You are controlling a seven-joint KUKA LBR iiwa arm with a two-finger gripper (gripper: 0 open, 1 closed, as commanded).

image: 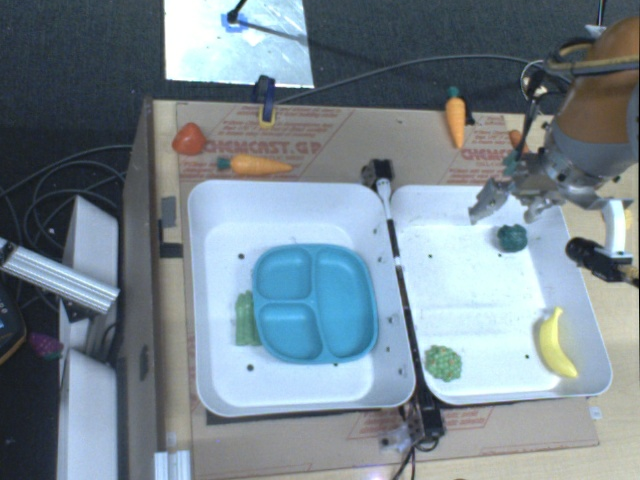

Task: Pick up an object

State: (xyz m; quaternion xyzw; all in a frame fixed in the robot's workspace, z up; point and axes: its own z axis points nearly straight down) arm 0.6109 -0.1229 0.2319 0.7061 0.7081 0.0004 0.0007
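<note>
The arm's gripper (pixel 513 205) hangs low with its 2 fingers (pixel 487 204) spread apart.

two white bins (pixel 300 203). one blue divided plate (pixel 314 302). one green item (pixel 245 320) beside it, possibly a vegetable; too blurred to tell. one dark teal lump (pixel 512 237). one green leafy clump (pixel 443 362). one banana (pixel 555 343). two carrots (pixel 260 165) on the cardboard, one tomato (pixel 188 139).
</note>
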